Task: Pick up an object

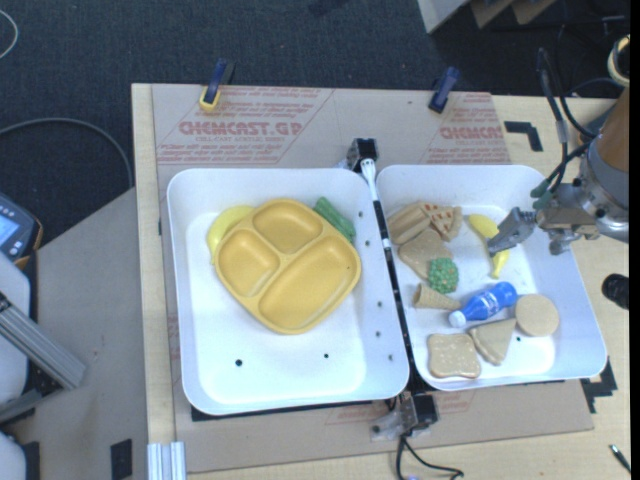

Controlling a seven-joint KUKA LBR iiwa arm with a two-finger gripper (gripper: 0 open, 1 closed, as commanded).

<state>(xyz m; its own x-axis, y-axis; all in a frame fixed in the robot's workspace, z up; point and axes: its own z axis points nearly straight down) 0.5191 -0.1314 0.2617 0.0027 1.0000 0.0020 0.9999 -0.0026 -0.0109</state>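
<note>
1. Nearest the camera, along the front of the right bin (585,353), lie a toast slice (453,356), a tan wedge (493,340) just beside it, and a round cracker (537,315) at the right; all three sit close together.
2. Just behind them, a small blue bottle (485,304) with a white cap lies on its side, cap pointing left; a tan cone piece (433,297) lies near the cap.
3. In the left bin (190,268), a yellow divided tray (288,264) sits tilted, covering part of a yellow disc (226,225) at its left edge; a green leafy piece (335,218) pokes out at its far right corner.
4. Further back in the right bin, a green bumpy ball (443,274) rests against tan bread-like pieces (424,230), one of them waffle-patterned.
5. A yellow banana-like piece (489,238) lies toward the bin's far right, just beside the gripper (522,231); the grey fingers are spread apart with nothing between them, low over the bin.
6. Farthest away, two clamps, one yellow-tipped (213,87) and one blue (443,90), grip the bench board's (300,128) back edge.
</note>
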